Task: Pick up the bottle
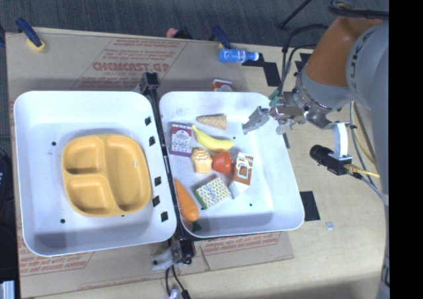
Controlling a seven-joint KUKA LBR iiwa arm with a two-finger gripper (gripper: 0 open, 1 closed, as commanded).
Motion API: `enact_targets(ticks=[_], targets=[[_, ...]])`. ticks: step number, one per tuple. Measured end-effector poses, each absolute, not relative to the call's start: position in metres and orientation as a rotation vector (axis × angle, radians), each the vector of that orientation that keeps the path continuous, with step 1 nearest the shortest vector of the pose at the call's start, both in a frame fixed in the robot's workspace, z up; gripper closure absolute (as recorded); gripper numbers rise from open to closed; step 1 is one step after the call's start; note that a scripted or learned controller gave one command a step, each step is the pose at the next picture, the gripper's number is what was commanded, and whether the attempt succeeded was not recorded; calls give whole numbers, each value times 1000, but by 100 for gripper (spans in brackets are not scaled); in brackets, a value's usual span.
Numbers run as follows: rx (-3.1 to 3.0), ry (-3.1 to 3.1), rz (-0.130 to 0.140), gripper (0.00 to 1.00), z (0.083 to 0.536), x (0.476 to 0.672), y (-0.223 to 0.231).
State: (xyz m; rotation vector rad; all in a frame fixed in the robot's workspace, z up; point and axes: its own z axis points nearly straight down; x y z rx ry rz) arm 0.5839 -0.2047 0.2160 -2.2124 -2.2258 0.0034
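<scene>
At the near edge of the counter (344,258) we see a black clamp (177,251) where the two white bins meet. Just above it, in the right bin (281,208), an orange carrot (187,202) lies along the left wall, close to the near corner. Beside it there is a small patterned box (213,192), tilted. Behind these we see a red tomato-like piece (223,162), a small carton with brown print (243,169), a tan cube (201,159), a yellow banana (211,139), a red and white packet (180,139) and a pale wedge (211,120). These things crowd the left and middle part of this bin; the strip along its right wall and the near right corner give open room.

The left bin (26,178) carries a yellow divided tray (106,173) in its middle, with bare white floor all around it.

The bottle (234,56), blue with a white label, lies on its side outside both bins, on the cardboard sheet (132,59) behind the right bin, near the sheet's far edge. A small red and white thing (223,84) sits just behind the far rim of the right bin.

The end effector (258,119) hangs over the far right corner of the right bin, well apart from the bottle. Its fingers point to the left and nothing is between them; we cannot tell if they are spread or pressed together. The arm (344,59) comes in from the right.
</scene>
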Motion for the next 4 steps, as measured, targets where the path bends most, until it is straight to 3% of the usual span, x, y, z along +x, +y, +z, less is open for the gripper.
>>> enact_targets(ticks=[1, 2, 3, 4], targets=[[-2206, -2230, 4, 100, 226, 584, -204], [-2192, -2246, 3, 100, 277, 508, -210], [-1648, -2671, 2, 100, 285, 476, -211], [-2088, -2341, 3, 100, 268, 476, -211]])
